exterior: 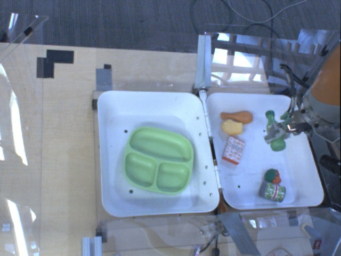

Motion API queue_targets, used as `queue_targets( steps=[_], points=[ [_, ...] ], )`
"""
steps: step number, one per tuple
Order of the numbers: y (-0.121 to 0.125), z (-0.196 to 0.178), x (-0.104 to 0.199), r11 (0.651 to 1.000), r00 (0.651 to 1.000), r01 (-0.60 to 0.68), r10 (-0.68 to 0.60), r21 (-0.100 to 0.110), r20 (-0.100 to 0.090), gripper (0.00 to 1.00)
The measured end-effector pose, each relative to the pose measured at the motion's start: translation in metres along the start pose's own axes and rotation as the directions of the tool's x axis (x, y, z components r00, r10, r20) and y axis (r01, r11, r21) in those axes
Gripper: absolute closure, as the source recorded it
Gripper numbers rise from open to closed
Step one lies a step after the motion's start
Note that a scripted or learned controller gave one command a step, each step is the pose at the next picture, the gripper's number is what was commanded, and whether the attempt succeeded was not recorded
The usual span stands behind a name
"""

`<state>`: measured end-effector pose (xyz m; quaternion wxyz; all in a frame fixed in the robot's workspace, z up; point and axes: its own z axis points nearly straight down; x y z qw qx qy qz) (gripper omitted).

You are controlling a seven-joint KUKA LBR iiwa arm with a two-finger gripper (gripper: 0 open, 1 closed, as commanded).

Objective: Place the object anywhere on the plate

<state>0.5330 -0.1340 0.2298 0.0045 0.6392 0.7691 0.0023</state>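
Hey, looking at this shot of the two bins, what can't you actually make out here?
- End effector, camera view: too small and blurred against the green bottle to tell its finger state or whether it holds the bottle.
- Arm: cut off by the right edge.
- Small carton: print too small to read.
- Can: label blurred.
- Green plate: compartments visible, fine surface detail washed out.

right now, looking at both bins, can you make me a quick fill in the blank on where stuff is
1. The green plate lies in the ___ bin.
2. The plate has ___ compartments.
3. The red and white carton lies in the ___ bin, below the yellow piece.
4. The gripper hangs over the ___ bin.

Missing words: left; three; right; right
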Motion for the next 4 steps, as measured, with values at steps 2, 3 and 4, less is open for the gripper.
queue_targets(
  steps=[2,3,4],
  points=[
    [0.036,0.020,0.165,0.982,0.982,0.187,-0.187,0.002,-0.004,1.00],
    [0.065,0.054,0.242,0.972,0.972,0.235,-0.235,0.005,-0.005,1.00],
    [0.065,0.054,0.242,0.972,0.972,0.235,-0.235,0.005,-0.005,0.00]
  ],
)
